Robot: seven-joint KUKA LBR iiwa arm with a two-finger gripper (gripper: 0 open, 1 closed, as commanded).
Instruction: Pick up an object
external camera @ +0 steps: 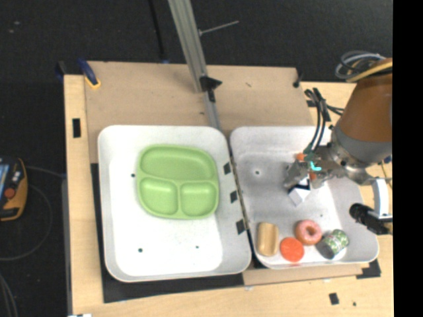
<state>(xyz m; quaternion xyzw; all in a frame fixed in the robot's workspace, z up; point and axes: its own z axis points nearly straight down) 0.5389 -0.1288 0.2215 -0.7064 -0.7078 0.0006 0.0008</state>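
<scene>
Apparently at the approach step, the gripper point(301, 180) hangs mid-frame over the right bin point(264, 152), its grip impossible to judge, while the pink doughnut point(308, 231) lies lower right, needing a descent there.

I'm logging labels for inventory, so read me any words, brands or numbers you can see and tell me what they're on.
No text can be read in this view.
The green and silver can in the right bin has a printed wrap, too small and blurred to read.
The green divided tray shows no markings.
</scene>
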